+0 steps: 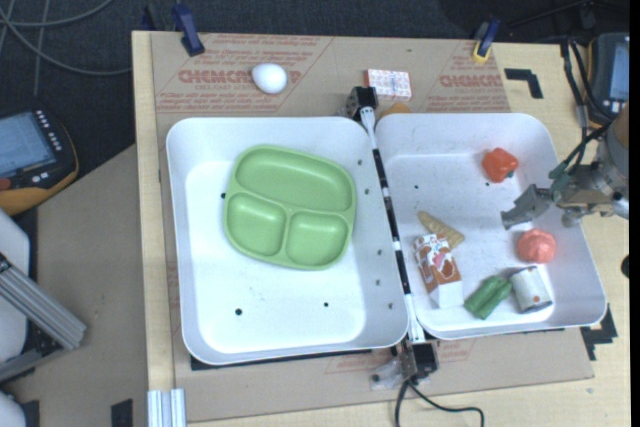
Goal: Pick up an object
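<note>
Reaching in over the right bin (560, 150), the hand (528, 206) is seen with fingers spread wide and nothing between them. Just below it, a pink ball (536, 245) is lying; an orange object (500, 163) is placed above.

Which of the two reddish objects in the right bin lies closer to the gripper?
The pinkish-red lump, just below the gripper. The orange-red one sits farther up the bin.
</note>
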{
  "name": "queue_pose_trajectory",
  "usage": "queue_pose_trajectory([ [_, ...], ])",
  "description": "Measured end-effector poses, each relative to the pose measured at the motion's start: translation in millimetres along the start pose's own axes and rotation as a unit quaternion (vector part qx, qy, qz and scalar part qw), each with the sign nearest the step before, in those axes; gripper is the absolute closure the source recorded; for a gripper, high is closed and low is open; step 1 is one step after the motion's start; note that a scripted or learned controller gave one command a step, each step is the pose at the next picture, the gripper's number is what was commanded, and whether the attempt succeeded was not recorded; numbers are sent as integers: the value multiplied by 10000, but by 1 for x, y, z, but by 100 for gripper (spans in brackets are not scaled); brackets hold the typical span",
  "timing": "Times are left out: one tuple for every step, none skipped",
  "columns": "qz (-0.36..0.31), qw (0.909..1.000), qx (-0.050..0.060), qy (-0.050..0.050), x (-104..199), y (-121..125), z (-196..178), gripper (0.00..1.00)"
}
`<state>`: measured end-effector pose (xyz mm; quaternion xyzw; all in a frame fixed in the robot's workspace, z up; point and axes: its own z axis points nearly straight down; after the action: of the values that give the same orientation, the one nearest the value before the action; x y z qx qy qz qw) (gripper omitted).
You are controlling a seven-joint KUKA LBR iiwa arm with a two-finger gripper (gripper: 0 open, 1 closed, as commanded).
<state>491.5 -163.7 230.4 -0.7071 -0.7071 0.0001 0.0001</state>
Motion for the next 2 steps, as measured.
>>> queue_pose_trajectory([
  [8,10000,14,0,-61,14,86,0],
  [-13,10000,13,28,-51,32,147,0],
])
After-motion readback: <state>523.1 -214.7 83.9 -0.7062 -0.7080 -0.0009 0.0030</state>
